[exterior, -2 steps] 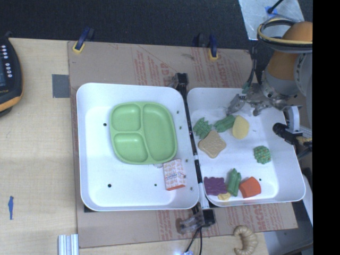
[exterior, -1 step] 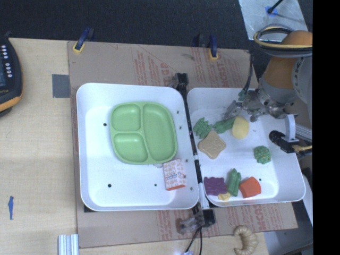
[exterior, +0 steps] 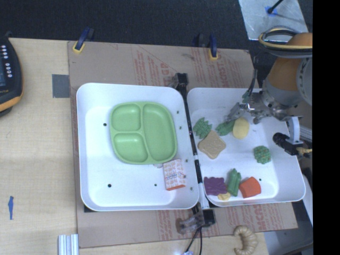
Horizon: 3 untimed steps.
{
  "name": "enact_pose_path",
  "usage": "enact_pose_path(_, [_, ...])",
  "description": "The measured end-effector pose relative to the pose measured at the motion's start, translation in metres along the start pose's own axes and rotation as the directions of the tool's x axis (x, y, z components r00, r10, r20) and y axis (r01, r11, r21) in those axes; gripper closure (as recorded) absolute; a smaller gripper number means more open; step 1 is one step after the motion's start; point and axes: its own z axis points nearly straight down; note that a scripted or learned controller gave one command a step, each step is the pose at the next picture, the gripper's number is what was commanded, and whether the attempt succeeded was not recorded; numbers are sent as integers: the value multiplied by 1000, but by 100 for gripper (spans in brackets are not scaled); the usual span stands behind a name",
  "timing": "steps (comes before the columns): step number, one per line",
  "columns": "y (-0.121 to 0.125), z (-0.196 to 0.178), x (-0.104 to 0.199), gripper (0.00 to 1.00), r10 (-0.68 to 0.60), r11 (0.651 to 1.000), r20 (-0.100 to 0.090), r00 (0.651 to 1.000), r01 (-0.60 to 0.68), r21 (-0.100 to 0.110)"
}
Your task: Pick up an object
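We see an orange block (exterior: 250,187) nearest, yellow lemon (exterior: 241,128) beyond it, long axis upright in view, gripper (exterior: 246,110) just above the lemon, grip state unclear.

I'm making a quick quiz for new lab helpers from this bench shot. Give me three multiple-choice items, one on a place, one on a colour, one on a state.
1. Where does the green divided plate lie?
A. in the left bin
B. in the right bin
C. on the bare bench

2. What colour is the round piece just below the gripper?
A. purple
B. yellow
C. orange

3. How does the plate sit?
A. flipped over
B. propped on the bin wall
C. flat, compartments up

Answers: 1 A, the plate rests inside the left bin. 2 B, the yellow piece lies in the right bin under the gripper. 3 C, its three compartments face the camera.
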Motion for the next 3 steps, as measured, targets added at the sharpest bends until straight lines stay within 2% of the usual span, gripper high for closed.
enact_pose_path(1, [24,3,-12,0,-3,1000,2,1000,3,2])
enact_pose_path(2, [-11,3,0,0,1,1000,1,1000,-1,11])
enact_pose_path(3, [-23,4,-33,0,2,1000,1,1000,-2,9])
